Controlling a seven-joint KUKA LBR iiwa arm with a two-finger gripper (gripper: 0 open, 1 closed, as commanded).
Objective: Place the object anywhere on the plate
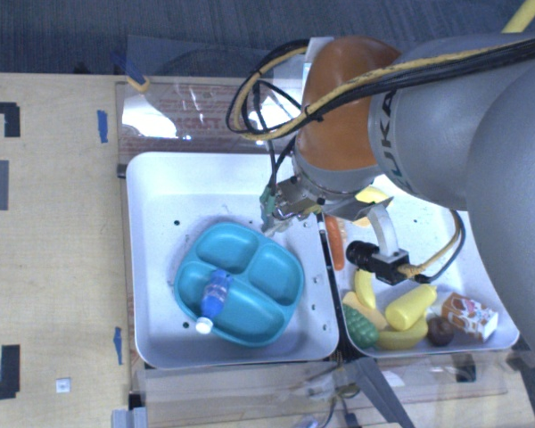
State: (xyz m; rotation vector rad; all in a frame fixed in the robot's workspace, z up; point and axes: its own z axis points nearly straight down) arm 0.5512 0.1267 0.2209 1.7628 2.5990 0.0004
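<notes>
A pale wooden bench [45,239] with black and blue tape marks bears two shallow white bins side by side. The left bin [152,203] holds a blue divided plate [250,279], and on the plate lies a small clear bottle [214,297] with a blue label and a white cap, resting along the divider toward the plate's near-left part. The right bin [481,279] holds toy food: a carrot [336,242], a banana [366,288], a lemon-yellow piece [410,306], a green piece [360,328], a dark round one and a small packet [468,315].

The arm [410,123] reaches in from the right, and its gripper [281,205] hovers over the far-right rim of the plate, at the wall between the bins. Whether the fingers are parted or closed I cannot tell; nothing is visible between them.

The bottle already sits on the plate, so the task looks done or nearly so. To finish well, the arm should lift straight up and clear, without sweeping low across the plate, since a light bottle lying on its side would roll at a nudge.
</notes>
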